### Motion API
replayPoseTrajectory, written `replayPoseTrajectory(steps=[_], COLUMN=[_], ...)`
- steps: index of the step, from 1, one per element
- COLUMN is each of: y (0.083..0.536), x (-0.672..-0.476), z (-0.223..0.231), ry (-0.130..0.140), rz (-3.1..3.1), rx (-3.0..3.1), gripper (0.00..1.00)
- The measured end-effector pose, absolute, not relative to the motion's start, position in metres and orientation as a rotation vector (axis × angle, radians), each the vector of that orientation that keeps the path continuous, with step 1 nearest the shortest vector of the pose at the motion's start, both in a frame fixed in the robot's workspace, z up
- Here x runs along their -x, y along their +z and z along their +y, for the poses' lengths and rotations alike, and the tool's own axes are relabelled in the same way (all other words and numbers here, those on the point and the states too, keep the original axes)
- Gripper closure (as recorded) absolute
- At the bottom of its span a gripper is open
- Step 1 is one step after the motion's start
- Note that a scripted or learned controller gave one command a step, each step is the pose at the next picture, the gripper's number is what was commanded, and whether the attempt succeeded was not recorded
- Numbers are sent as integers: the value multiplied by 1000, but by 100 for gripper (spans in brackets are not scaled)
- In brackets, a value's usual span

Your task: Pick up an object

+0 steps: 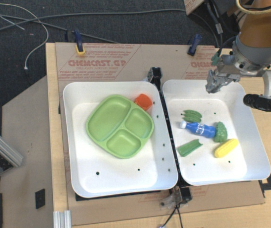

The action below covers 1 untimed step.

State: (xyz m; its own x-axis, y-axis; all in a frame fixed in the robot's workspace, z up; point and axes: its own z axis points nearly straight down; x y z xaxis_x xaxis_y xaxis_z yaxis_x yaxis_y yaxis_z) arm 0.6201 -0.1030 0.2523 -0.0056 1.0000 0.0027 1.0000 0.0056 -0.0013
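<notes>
1. I'm seeing the gripper hovering over the right bin's far edge; whether it's open, I cannot tell.
2. The blue bottle is lying mid-bin, beside the yellow corn.

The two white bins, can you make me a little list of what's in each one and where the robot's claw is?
left bin: green divided plate, orange object at the plate's far edge
right bin: blue bottle, yellow corn, green pod, another green pod, green leafy piece
gripper: above the right bin's far edge, holding nothing
</notes>
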Motion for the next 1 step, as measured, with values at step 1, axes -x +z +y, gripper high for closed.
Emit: replayPoseTrajectory(steps=[1], y=[242], x=[-612], z=[-45], ry=[0], rz=[-2225], rx=[2212], gripper=[100])
